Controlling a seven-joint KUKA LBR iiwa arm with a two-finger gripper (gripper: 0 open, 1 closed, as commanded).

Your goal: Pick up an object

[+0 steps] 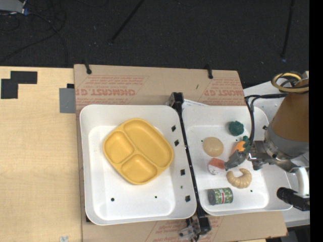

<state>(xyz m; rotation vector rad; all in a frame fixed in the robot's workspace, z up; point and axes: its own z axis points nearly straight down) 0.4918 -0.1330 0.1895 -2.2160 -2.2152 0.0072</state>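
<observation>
Camera view: claw (236, 159) low in right bin (260, 201), opening indiscernible.

The right bin (202, 120) holds a beige ball (213, 146) at its middle. A green object (235, 128) lies beyond it, a croissant (239, 178) and can (220, 196) nearer. The gripper (236, 158) hovers just right of the ball; a yellow divided plate (138, 150) fills the left bin (96, 185).

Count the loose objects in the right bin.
5: green lump at the back, beige ball mid-bin, red-and-white piece below it, tan croissant-shaped piece, can at the front. The claw may hide more.
</observation>
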